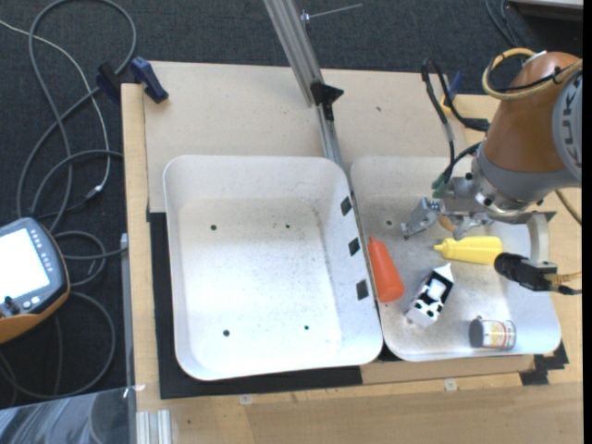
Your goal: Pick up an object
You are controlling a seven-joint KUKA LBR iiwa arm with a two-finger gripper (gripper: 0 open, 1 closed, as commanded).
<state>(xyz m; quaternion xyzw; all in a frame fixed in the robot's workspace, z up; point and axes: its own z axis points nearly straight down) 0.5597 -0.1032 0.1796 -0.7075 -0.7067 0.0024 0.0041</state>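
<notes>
My gripper [418, 220] hangs low over the back left part of the right bin [407, 178], at the end of the grey and orange arm. It sits over bare bin floor, apart from every object. A yellow squeeze bottle [469, 249] lies just to its right and a little nearer the front. An orange carrot-shaped piece [386, 268] lies along the bin's left wall, in front of the gripper. A black-and-white patterned carton [430, 297] lies nearer the front, and a small can [491, 333] rests on its side at the front right.
The left bin [185, 178] stands beside the right one, with a ridge with black clips [353, 246] between them. A slanted metal rail [294, 40] runs down to the bins' back edge. Cables and a pendant [28, 280] lie on the floor at left.
</notes>
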